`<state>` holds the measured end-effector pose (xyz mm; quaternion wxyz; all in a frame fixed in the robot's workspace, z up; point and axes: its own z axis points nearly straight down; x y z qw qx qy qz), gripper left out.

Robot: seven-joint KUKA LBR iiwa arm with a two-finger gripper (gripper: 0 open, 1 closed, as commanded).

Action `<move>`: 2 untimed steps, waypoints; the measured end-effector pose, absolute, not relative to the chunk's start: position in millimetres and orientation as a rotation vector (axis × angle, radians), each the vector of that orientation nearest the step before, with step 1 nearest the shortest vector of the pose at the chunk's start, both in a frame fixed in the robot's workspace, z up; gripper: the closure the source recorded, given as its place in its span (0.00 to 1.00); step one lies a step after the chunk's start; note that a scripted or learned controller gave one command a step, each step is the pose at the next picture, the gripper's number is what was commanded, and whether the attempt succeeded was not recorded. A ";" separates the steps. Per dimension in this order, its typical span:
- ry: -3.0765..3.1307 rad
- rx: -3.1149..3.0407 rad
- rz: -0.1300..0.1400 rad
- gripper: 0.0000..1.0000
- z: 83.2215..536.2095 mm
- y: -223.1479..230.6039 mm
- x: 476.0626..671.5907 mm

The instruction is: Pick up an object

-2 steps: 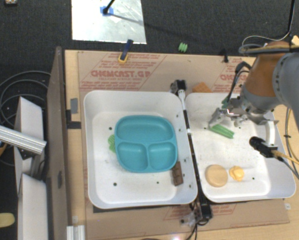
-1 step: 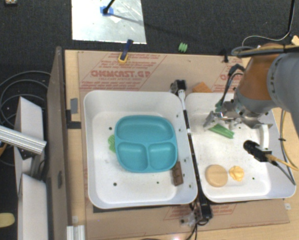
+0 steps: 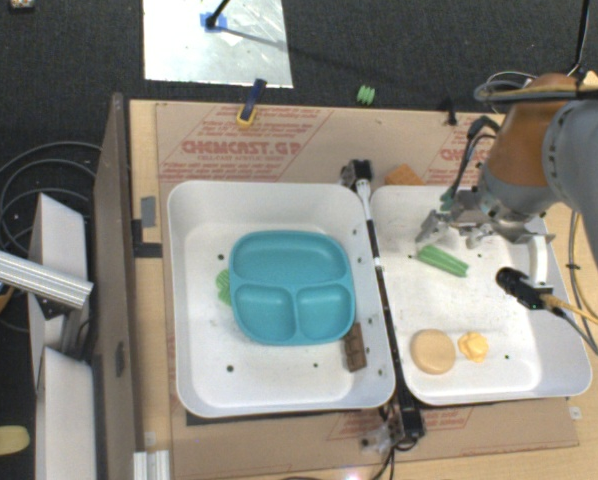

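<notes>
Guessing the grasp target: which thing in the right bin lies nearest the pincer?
The green stick, beside the pincer; tan disc and yellow lump lie farther.

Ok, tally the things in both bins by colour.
Green: 2, stick and scrap
Blue: 1, tray
Brown: 1, block
Tan: 1, disc
Yellow: 1, lump
Total: 6

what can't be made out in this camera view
All in the camera view:
1. Green object in the left white bin: mostly hidden under the blue divided plastic plate.
2. Small yellow lump in the right white bin: too small to identify.
3. Gripper near the green ridged stick: blurred, contact unclear.
</notes>
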<state>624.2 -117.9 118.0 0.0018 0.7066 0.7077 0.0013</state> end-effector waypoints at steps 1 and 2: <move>2.229 2.214 0.002 0.00 90.1 -89.9 626.4; 2.221 2.217 0.004 0.00 85.1 -107.3 642.5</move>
